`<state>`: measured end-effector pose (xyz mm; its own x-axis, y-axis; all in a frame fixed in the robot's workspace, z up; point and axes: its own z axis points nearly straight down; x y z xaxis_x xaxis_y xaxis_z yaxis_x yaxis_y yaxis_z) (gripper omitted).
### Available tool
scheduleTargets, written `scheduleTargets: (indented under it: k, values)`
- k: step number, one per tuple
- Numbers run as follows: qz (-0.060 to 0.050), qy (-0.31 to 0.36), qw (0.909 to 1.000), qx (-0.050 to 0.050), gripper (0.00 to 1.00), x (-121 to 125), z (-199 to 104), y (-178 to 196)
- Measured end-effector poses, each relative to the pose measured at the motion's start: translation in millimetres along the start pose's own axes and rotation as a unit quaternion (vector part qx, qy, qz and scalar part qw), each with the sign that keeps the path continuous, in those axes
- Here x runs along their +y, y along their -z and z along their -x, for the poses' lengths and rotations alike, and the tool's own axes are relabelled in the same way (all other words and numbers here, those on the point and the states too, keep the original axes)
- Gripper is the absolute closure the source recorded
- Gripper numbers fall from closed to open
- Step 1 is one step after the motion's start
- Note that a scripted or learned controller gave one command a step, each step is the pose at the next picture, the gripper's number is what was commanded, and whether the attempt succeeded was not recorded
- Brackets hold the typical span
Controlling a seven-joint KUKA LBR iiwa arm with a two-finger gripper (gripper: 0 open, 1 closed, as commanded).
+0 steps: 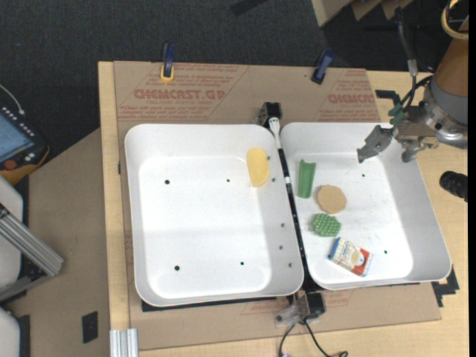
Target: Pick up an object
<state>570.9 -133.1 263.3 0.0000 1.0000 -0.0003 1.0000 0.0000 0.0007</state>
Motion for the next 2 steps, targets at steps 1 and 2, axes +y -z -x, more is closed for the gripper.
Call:
scheduleTargets:
  k: [1, 2]
  values:
    - [0.002, 0.0, 1.0, -0.001, 1.0, 0.7, 0.0, 10.9]
    - [0.006, -0.003, 1.0, -0.002, 1.0, -70.2, 35.2, 120.0]
